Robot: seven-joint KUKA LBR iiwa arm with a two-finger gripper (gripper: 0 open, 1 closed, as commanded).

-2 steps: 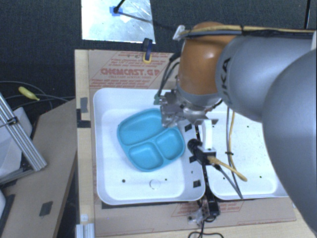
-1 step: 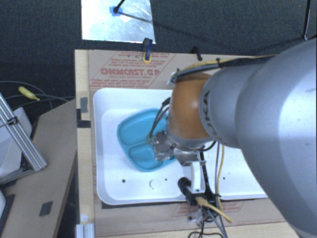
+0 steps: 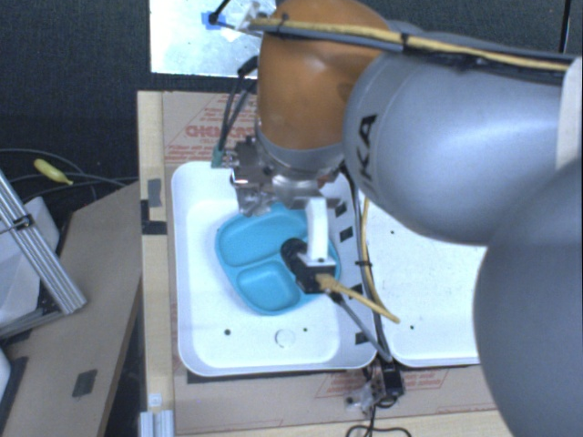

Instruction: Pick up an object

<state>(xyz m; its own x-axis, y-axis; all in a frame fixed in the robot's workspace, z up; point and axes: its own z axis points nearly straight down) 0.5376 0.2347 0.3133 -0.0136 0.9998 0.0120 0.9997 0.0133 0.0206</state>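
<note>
The pincer [image 3: 252,197] hangs over a blue two-compartment plastic tray [image 3: 258,264] in the frame-left shallow white bin [image 3: 194,271]. Whether it is apart or together cannot be told.

Your arm [image 3: 455,135] wore a smooth grey shell with a soft sheen, and its orange band [image 3: 305,71] was just as smooth and slightly glossy. The blue dish [image 3: 260,267] looked like moulded plastic, satin rather than shiny. The left bin [image 3: 196,271] and the right bin [image 3: 437,308] were smooth white plastic, fairly matt. Under them you had brown cardboard [image 3: 196,121], matt, printed in red. The rail [image 3: 41,262] was ribbed bare metal. The backdrop [image 3: 73,62] looked dark, matt and coarse, like cloth.
</note>
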